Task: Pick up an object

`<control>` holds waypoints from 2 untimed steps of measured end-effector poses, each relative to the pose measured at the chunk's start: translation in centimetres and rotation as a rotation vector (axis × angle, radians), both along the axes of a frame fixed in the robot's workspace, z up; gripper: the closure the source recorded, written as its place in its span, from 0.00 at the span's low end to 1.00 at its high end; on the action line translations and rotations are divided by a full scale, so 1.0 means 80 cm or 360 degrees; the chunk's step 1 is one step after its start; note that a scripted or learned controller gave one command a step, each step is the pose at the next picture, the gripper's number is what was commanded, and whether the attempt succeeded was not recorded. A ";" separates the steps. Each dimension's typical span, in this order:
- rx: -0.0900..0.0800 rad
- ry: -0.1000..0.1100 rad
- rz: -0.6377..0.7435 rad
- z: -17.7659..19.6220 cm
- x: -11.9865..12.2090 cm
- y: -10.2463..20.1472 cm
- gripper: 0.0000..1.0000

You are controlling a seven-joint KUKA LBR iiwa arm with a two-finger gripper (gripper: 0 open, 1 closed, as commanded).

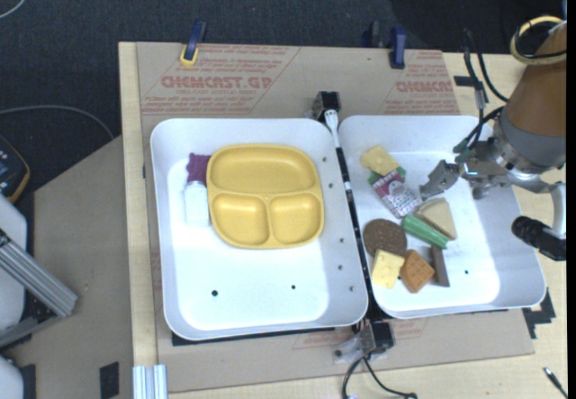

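The right bin [504,285] holds several small play-food pieces. A yellow block [379,159] lies at the back, with a red and white packet [396,194] just in front of it. Toward the front are a green stick [423,228], a beige wedge [439,215], a brown round cookie [384,233], a yellow cheese piece [387,267], an orange cracker [417,271] and a dark bar [440,267]. My gripper [440,179] hangs over the bin's middle, just right of the packet and above the wedge. Nothing shows in its grasp.
The left bin [252,298] holds a yellow compartment plate [265,193], with a purple item [198,166] and a white bottle [194,204] at the plate's left. The arm's orange band [540,100] and wrist cover the right bin's far right side. Clamps sit on the board's back edge.
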State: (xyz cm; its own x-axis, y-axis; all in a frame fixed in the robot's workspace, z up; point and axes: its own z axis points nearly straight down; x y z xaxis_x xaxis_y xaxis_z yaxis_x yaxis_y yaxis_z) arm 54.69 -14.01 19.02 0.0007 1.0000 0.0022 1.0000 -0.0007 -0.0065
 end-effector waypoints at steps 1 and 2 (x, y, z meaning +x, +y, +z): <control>0.0000 0.0001 0.0000 -0.055 -0.004 -0.002 0.00; 0.0000 -0.0002 0.0001 -0.109 -0.001 0.003 0.00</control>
State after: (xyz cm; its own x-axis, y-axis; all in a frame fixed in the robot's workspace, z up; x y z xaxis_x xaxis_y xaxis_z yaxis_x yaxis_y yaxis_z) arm 54.57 -13.78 10.33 -0.0002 1.0000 0.0023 1.0000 0.0002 -0.0052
